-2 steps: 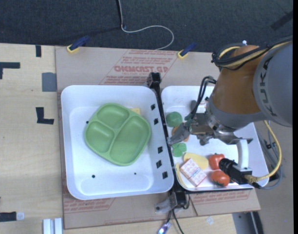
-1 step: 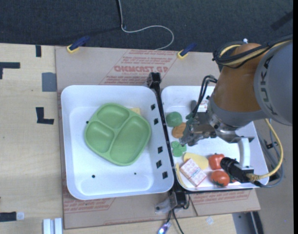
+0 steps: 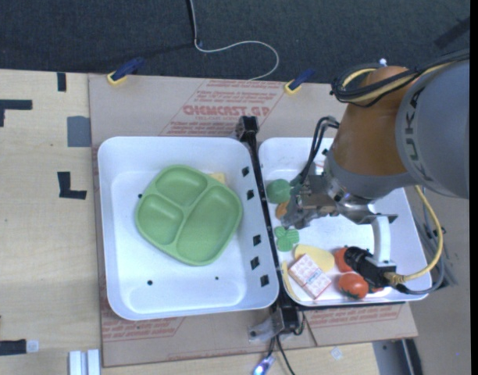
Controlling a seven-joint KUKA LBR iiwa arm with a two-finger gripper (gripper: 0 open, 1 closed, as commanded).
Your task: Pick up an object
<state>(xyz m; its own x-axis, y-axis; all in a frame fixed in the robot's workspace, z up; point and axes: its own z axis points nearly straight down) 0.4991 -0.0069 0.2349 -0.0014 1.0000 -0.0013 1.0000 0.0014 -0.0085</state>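
1. the objects lie in the right bin (image 3: 417,233): a round green piece (image 3: 278,188) by the divider (image 3: 258,201), another green piece (image 3: 287,239) below it, a yellow piece (image 3: 317,255), a pink-and-white checked box (image 3: 309,276) and a red piece (image 3: 353,285).
2. count: two white bins, two green pieces, one green divided plate (image 3: 190,213).
3. the plate sits mid left bin (image 3: 114,209), left of the divider, white floor open around it.
4. the gripper (image 3: 297,209) hangs just right of the divider; whether its jaws are apart, i cannot tell.
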